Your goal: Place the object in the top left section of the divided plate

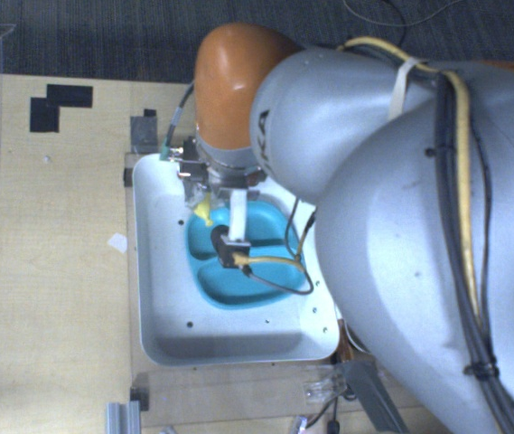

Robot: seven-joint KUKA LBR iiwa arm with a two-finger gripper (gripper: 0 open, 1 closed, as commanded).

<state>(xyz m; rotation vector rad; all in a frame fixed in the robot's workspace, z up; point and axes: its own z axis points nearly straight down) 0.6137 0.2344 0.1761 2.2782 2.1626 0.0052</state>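
A blue divided plate (238, 287) lies in the white bin (159, 324). The arm's wrist covers the plate's upper part. My gripper (204, 199) hangs under the orange band, over the plate's top left section. A small yellow object (201, 213) peeks out just below the gripper, at the upper left edge of the plate. Whether it is held or resting on the plate is hidden by the wrist.
The grey arm fills the right half of the view and covers the bench there. Black square marks (58, 107) sit on the tan bench at the upper left. A small white scrap (116, 240) lies left of the bin.
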